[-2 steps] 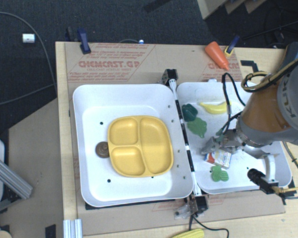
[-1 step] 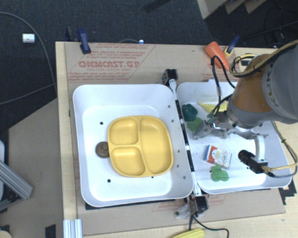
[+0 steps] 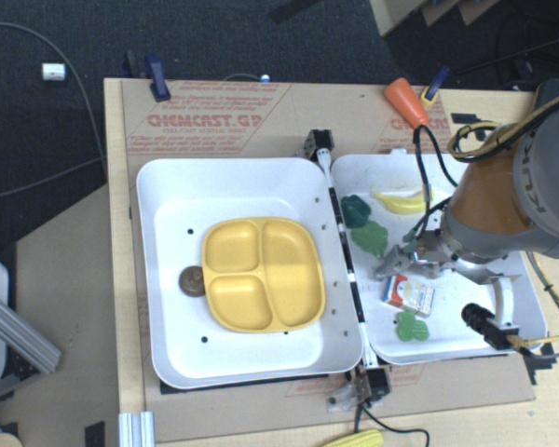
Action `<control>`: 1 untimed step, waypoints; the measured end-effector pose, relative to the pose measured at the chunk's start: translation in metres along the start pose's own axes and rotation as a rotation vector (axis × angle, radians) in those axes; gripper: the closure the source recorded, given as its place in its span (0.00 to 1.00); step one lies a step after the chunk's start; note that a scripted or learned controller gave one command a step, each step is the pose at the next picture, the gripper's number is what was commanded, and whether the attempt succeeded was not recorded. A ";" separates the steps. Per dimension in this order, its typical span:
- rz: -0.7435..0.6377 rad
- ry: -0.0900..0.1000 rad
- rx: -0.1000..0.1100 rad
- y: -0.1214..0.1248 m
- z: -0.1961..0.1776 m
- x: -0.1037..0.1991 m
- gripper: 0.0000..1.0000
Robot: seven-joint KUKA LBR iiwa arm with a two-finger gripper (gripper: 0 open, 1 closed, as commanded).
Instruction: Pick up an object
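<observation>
Camera view recorded a tan tabletop bearing two shallow white bins side by side. At the far left, the left bin held a yellow divided plate with three compartments, lying flat near the bin's middle. A small brown round object lay just beside the plate's left edge, partly tucked under it.

Moving right, the right bin contained several candidate objects. A dark green item sat near the bin's left wall, with a lighter green item just below it. A yellow banana-shaped piece lay toward the bin's upper middle. A small red-and-white packet lay further down the bin, and a light green object rested just below that packet, near the bin's lower wall.

The tool hung low over the right bin, between the lighter green item and the packet. Whether it was released or clenched could not be told from this angle, and no object was seen between its parts. The grey arm, with its orange band, entered from the right. An orange-handled implement lay on the tabletop above the right bin.
</observation>
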State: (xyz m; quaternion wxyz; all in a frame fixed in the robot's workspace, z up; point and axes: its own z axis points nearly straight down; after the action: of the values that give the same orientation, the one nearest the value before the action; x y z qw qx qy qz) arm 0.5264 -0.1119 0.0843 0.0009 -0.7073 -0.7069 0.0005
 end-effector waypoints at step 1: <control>-0.001 0.000 -0.003 0.063 -0.001 0.016 0.00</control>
State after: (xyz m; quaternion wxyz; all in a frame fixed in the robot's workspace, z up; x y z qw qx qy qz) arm 0.5897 -0.0960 0.0848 -0.0001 -0.7068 -0.7074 -0.0004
